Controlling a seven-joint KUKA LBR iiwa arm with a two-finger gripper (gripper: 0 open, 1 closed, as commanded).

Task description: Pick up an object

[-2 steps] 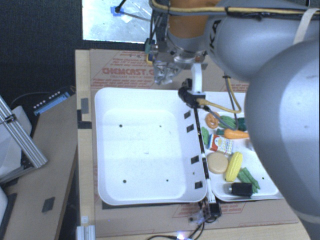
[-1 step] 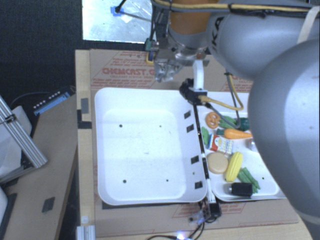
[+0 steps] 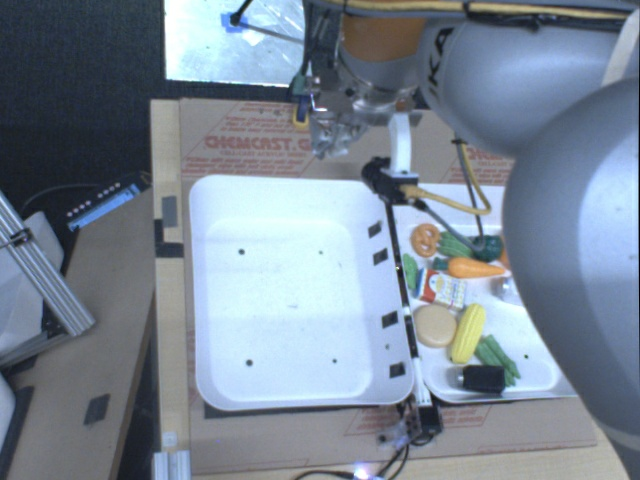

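A bench topped with printed brown cardboard (image 3: 250, 143) stands on dark floor (image 3: 70, 78), a bright reflective panel (image 3: 230, 23) lying beyond it. An aluminium frame rail (image 3: 35, 268) slants at the bench's edge, beside a blue-lit strip (image 3: 100, 203).

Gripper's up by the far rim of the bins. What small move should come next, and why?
Probably swing the gripper toward the right bin and stop above the corn cob. The gripper sits beyond the far rim of the left bin, over cardboard, with nothing to pick under it. The toys all lie in the right bin, and the corn has its upper side exposed.
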